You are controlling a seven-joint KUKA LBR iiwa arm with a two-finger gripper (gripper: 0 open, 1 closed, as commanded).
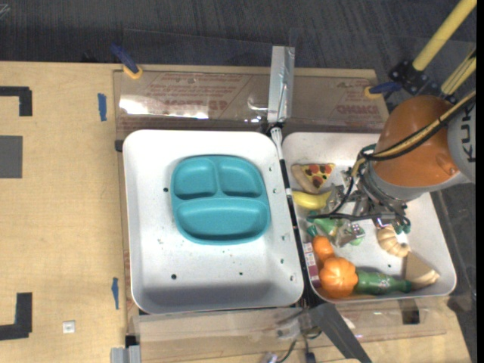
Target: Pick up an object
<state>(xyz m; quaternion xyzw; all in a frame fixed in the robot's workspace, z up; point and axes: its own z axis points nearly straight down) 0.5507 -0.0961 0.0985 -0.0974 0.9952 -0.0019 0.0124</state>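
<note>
The claw (361, 219) hangs low in the right bin (442, 237), down among the toys, but cables and the wrist hide so much of it that I cannot tell whether it grips anything. Around it lie a pizza slice (313, 175), a banana (311, 200), a small pumpkin (337, 275) and a croissant (393, 240). The left bin (144, 203) carries a teal divided plate (219, 199).
</note>
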